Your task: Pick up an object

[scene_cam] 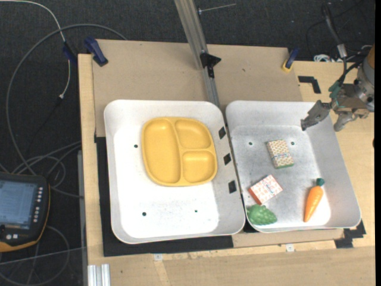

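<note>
Right bin (333, 159), contents. Patterned small box (280, 153), near the bin's centre, lying slightly askew. Red-and-white carton (265, 189), flat and turned diagonally, nearer the front. Green leafy toy vegetable (261, 214), at the front-left corner, just beside the carton. Orange toy carrot (313, 201), green top pointing rearward, lying front-right, apart from the others.

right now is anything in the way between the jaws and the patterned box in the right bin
Nothing visible is. The gripper sits open above the right bin's upper right part, and the patterned box lies below and to its left with bare bin floor between. The small red box, carrot and green toy lie farther down.
</note>
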### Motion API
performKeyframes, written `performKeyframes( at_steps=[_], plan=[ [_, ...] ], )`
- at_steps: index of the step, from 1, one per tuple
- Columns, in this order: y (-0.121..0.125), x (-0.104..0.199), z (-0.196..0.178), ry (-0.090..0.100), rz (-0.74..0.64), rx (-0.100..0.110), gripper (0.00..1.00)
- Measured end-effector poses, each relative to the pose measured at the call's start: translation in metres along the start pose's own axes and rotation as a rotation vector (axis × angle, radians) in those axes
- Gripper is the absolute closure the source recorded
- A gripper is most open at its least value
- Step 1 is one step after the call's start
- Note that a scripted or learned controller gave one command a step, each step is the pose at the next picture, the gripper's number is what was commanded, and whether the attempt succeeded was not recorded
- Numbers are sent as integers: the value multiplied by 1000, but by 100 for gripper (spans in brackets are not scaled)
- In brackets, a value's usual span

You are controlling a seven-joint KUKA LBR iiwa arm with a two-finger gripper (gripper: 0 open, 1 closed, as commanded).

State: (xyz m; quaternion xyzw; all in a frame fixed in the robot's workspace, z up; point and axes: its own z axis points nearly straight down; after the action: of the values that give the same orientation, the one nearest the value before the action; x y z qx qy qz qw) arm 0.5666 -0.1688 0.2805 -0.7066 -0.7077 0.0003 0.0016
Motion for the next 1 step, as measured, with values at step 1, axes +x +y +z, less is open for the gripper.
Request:
performKeyframes(
  at_steps=[1],
  plan=[
    [0, 0, 0, 0, 0, 0, 0]
  ],
)
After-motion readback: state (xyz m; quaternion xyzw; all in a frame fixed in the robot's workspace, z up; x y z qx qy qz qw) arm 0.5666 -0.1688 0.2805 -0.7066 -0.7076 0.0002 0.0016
